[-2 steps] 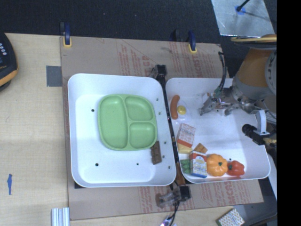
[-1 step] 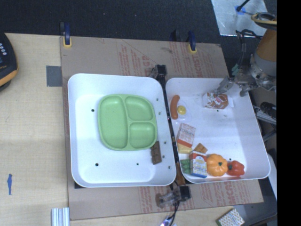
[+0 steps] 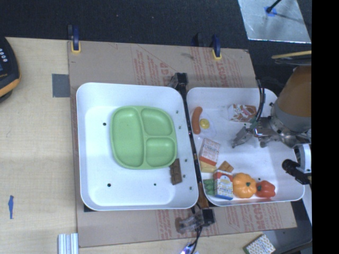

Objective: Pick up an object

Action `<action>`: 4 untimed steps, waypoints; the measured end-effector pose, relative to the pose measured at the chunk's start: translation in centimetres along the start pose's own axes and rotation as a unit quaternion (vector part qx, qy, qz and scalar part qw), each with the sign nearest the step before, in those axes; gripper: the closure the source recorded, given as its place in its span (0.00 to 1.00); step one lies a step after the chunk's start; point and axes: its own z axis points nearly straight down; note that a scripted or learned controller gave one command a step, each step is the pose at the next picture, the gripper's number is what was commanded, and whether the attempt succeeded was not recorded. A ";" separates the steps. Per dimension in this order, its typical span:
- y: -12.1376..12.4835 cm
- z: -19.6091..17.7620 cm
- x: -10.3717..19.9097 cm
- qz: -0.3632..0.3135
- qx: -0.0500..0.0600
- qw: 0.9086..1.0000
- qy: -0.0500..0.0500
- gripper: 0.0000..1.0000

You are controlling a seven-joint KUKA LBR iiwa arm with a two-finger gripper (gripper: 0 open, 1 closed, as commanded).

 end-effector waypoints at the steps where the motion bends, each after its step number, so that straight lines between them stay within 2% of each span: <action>1: 9.6 2.2 1.2 0.000 0.008 1.000 0.001 0.00; 2: 10.0 0.6 -3.4 0.000 0.006 1.000 0.005 0.00; 3: 10.4 -2.9 0.9 -0.002 -0.007 1.000 -0.002 0.00; 4: 10.7 0.4 -1.6 -0.001 -0.012 1.000 -0.003 0.00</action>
